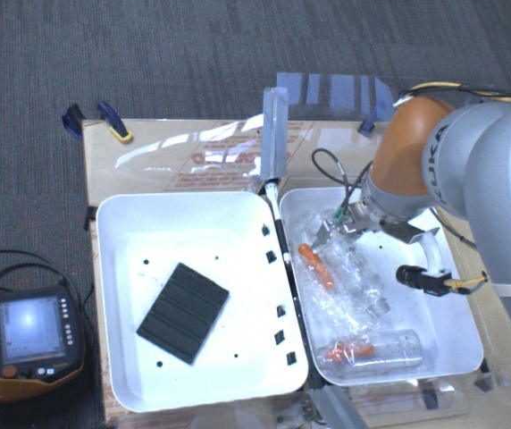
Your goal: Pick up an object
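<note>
On your left, the left bin [113, 231] is holding one flat black slab [183, 313], rectangular and ribbed across its face, lying tilted near the bin's middle. You are looking at something stiff and probably light, but lying flush on the floor it is offering only thin edges, so a pinch across its short width would be the likely hold.

Moving right, the right bin [470, 338] is carrying a clutter of clear plastic. An orange, carrot-shaped piece [317, 266] is lying by the left wall; it looks small, firm and matte, and is probably the easiest thing here to pinch across its middle. Toward the near wall a clear tube [376, 349] is lying on its side with orange bits inside; judge it light, smooth and slippery, apt to roll or squirt out of a squeeze. Between them, crumpled clear wrapping [356, 289] is glinting and would likely give under pressure.

The gripper [338, 224] is reaching in at the far end of this bin, just beside the orange piece; you cannot tell how it is set.
</note>
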`<state>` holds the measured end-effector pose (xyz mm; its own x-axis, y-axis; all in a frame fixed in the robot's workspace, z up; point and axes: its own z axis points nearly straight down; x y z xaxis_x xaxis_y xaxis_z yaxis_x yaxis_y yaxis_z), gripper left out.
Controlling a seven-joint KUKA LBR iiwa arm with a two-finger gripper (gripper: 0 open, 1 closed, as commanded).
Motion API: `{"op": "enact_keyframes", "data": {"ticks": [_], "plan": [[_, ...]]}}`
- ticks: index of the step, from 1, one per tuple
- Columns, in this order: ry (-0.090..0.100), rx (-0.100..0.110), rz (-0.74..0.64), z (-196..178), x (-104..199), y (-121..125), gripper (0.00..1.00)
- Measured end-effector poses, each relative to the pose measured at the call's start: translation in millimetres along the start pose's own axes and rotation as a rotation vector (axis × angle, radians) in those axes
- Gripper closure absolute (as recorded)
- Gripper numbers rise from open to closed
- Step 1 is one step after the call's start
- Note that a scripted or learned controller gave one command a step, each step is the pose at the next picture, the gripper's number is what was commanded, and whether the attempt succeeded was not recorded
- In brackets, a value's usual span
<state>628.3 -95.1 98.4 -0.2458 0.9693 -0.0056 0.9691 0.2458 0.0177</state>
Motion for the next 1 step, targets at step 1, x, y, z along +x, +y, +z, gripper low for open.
{"op": "enact_keyframes", "data": {"ticks": [1], "plan": [[0.007, 0.022, 0.006, -86.4, 93.4, 41.4, 1.00]]}}
